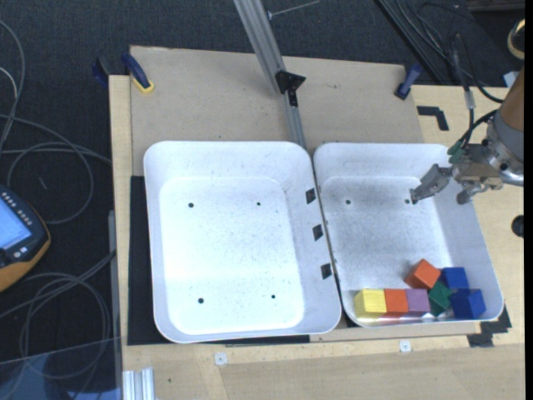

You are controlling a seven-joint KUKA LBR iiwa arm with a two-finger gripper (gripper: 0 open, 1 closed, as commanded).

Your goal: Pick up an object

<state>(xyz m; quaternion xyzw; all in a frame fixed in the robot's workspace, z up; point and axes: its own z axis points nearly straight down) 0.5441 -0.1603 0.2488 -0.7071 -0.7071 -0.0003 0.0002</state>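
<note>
Two shallow white bins sit side by side on the wooden tabletop (pixel 358 107). The left bin (pixel 166 223) shows a bare speckled floor, while the right bin (pixel 366 161) holds a cluster of small blocks in its near right corner. Along the front wall lie a yellow block (pixel 371 301), an orange block (pixel 396 300) touching it, and a lilac block (pixel 418 300) next in the row. Just behind them a second, tilted orange block (pixel 425 273) rests beside a blue block (pixel 455 278), with a green block (pixel 440 295) tucked between and another blue block (pixel 468 303) at the far right corner. The arm (pixel 515 136) reaches in from the right, and its gripper (pixel 441 186) hovers above the right bin's far right portion, well apart from the blocks. Its two fingers are spread apart, one finger (pixel 426 184) pointing toward the bin's middle, and nothing is between them. A slanted metal rail (pixel 265 44) runs down to the gap between the bins.
</note>
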